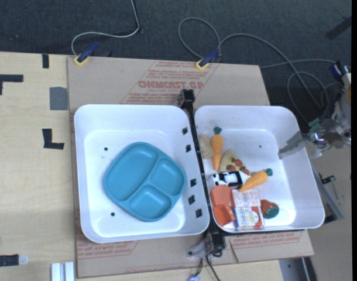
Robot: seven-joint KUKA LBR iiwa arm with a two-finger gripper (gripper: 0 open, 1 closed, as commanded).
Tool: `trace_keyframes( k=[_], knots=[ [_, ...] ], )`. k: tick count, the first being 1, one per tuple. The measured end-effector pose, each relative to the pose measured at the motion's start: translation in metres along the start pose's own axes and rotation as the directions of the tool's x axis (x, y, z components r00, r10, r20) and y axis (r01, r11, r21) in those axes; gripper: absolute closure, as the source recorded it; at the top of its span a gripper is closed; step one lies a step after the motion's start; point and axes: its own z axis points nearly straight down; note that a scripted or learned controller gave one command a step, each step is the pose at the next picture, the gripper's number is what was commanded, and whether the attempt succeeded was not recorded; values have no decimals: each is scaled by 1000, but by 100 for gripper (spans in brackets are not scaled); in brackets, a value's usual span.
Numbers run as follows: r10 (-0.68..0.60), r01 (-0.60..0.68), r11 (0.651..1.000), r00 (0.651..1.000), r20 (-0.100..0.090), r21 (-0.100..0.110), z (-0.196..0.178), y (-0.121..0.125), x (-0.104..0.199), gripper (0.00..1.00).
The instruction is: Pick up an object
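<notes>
hanging over the right rim of the right bin (pixel 284 117), the pincer (pixel 287 148) shows as a grey tapered shape slanting down and left from the wrist; whether it is spread or pressed together i cannot tell, since it reads as one blurred wedge. nothing can be seen pinched in it.

nearest to it, just below and to its left, lies a toy carrot (pixel 253 181) on a slant, its green tip toward the pincer. it looks like light, stiff plastic, smooth and likely slippery; a grip across the thick middle of the orange body seems best, since the taper could squirt out of a pinch nearer the end. it lies partly clear of its neighbours on the pincer's side.

further left, a second carrot (pixel 216 142) stands lengthwise, next to a yellowish piece (pixel 227 158) whose kind i cannot make out. below the pincer and left, a flat printed carton (pixel 247 209) lies face up; probably light, but too flat to pinch easily. an orange block (pixel 221 196) and a small black and white item (pixel 228 179) crowd beside it, overlapping so their edges are hard to separate.

far left, beyond the divider, the left bin (pixel 91 119) holds a blue divided tray (pixel 144 181).

the arm's upper part is cut off at the frame edge.
</notes>
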Motion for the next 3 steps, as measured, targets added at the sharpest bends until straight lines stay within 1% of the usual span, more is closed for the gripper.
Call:
trace_keyframes(
  k=[1, 2, 3],
  knots=[
    [0, 0, 1000, 1000, 0, -6, 167, 26, 18, 0],
    [2, -1, 1000, 1000, 6, -10, 175, -2, 52, 0],
    [2, -1, 1000, 1000, 5, -10, 165, -2, 52, 100]
  ],
)
